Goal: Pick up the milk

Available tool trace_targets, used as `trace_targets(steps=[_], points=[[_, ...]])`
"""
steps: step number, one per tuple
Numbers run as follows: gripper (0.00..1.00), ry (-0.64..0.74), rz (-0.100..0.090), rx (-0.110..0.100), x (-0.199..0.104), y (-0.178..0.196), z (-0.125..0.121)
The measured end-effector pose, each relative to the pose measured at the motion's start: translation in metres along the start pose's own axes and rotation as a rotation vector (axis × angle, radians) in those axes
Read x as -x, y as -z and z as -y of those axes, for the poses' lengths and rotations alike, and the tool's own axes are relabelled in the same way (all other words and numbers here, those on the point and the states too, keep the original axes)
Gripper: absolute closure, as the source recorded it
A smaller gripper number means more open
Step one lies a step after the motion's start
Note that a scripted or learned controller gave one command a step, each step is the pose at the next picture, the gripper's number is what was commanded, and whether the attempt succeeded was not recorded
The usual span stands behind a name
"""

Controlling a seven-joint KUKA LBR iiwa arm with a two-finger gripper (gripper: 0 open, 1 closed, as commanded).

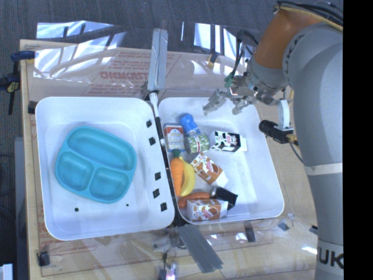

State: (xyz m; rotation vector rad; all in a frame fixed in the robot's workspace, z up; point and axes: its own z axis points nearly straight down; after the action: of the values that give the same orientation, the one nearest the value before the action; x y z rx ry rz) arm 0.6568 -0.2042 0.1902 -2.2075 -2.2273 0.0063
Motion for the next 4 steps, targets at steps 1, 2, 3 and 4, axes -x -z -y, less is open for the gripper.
trace_targets(steps=[1, 2, 3, 4], points=[[0.0, -0.332, -0.001, 0.0, 0.004, -0.081, 0.072], [0.0, -0.207, 0.002, 0.011, -0.038, -0.099, 0.177], [1.0, -0.198, 0.003, 0.011, -0.038, -0.091, 0.175], [1.0, 0.073, 0.003, 0.009, -0.065, 0.112, 0.063]])
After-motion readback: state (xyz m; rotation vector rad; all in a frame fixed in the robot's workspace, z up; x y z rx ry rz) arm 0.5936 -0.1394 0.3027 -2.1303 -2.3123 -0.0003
